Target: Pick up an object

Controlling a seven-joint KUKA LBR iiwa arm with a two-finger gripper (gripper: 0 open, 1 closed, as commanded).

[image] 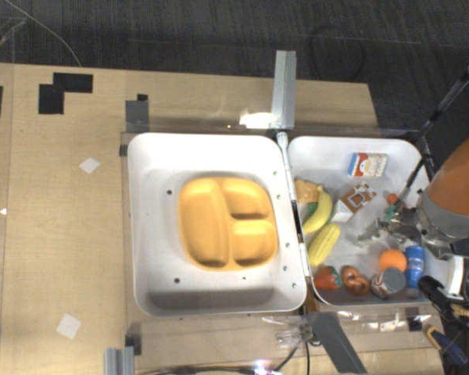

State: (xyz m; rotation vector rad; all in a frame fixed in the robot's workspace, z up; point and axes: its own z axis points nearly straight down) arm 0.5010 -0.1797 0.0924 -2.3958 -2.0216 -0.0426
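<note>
The right bin [406, 148] holds several small objects. A banana [319, 212] and a yellow corn-like piece [324, 243] lie along its left side. A white and red box [366, 164] sits at the back, with a small brown piece [358, 198] in front of it. An orange ball [391, 259], a blue can [414, 264], a grey-topped can [384, 283] and reddish-brown items [340, 279] crowd the front. My gripper [381, 227] hangs low over the bin's middle right, just above the orange ball and right of the corn-like piece.
The left bin [152, 209] holds a yellow divided tray [225, 222] in its middle. A metal post [284, 88] stands behind the wall between the bins. The arm's orange band [463, 178] looms over the right bin's right edge. A small orange-red item [392, 199] lies beside the gripper.
</note>
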